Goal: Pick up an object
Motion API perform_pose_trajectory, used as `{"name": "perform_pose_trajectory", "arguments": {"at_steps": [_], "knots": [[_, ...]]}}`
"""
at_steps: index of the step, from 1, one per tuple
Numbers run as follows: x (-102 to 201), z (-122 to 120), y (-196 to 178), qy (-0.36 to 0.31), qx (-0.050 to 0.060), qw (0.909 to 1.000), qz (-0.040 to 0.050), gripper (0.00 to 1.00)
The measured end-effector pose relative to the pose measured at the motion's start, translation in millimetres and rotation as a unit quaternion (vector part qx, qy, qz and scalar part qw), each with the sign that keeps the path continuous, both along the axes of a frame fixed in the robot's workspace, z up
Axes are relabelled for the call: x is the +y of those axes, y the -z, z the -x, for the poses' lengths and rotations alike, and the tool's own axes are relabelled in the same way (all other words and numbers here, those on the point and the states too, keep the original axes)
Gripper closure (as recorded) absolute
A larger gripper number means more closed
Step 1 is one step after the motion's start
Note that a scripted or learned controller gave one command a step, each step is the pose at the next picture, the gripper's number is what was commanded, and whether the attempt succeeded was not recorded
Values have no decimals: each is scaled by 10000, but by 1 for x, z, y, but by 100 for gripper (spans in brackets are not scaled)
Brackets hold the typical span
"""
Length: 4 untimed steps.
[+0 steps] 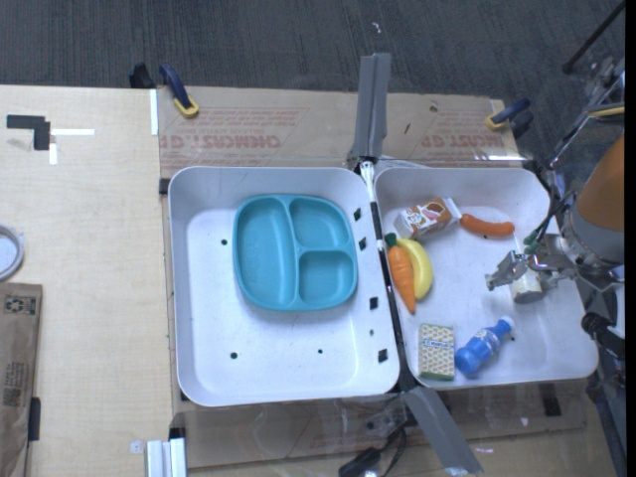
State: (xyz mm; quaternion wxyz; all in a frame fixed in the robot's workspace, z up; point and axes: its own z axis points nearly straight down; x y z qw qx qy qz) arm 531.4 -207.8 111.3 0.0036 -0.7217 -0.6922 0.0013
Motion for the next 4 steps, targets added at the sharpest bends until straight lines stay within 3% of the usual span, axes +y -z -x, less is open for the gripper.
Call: {"name": "perform_pose_trajectory", "arguments": {"at_steps": [1,2,3,4], "knots": [[44,-13,23,802,3,9968,13,0],[43,-13,17,815,26,9967,12,100],[108,-7,-134,201,-7,9998,25,100],[137,-40,-171,-1311,-14,9914,20,100]]}}
